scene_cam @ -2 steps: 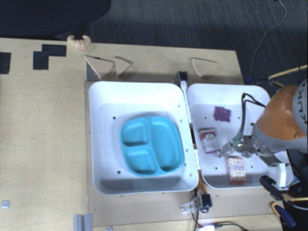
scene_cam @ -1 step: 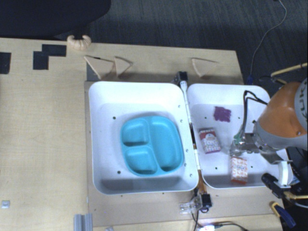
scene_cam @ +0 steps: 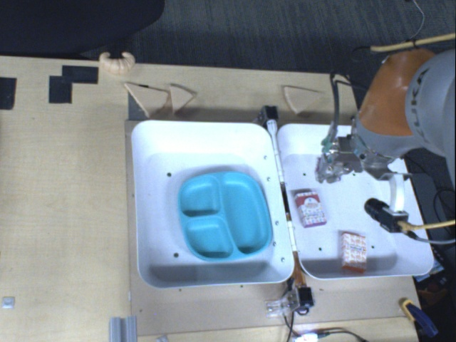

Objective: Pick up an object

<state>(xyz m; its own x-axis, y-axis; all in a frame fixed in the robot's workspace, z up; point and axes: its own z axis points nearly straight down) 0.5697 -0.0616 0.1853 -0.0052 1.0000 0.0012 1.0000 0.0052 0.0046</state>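
In the right bin, a red packet lies flat near the bin's middle, with a second packet at five o'clock from it. The gripper hangs at one o'clock from the red packet, clear of it; whether it is open cannot be told. Both packets look light, thin and probably slick, so pinching across the short sides seems best.

Pale wooden surface carried two shallow white bins side by side, touching at centre: left bin, right bin. Small tan object lay at far left edge.
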